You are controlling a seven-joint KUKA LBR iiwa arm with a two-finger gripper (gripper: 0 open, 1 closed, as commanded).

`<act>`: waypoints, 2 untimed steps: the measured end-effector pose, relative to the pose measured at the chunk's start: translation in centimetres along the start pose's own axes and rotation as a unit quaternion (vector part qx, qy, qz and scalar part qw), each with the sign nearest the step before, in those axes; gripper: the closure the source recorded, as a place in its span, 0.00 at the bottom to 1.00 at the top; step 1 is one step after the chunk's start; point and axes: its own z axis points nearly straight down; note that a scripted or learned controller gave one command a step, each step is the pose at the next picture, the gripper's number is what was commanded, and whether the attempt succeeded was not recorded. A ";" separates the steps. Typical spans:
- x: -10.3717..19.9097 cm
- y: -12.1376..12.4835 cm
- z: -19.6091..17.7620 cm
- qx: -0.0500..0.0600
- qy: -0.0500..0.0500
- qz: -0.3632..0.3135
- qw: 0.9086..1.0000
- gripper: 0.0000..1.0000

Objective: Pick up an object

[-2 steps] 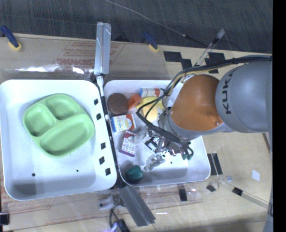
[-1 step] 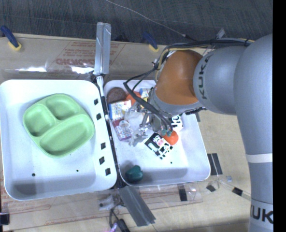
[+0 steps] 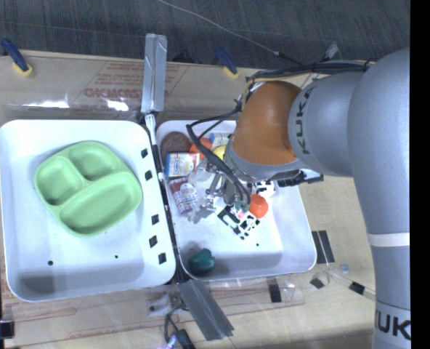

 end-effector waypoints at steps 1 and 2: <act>1.0 -7.6 -1.6 0.003 0.010 0.060 0.998 0.00; 7.7 -5.3 0.2 0.005 -0.001 0.165 0.986 0.00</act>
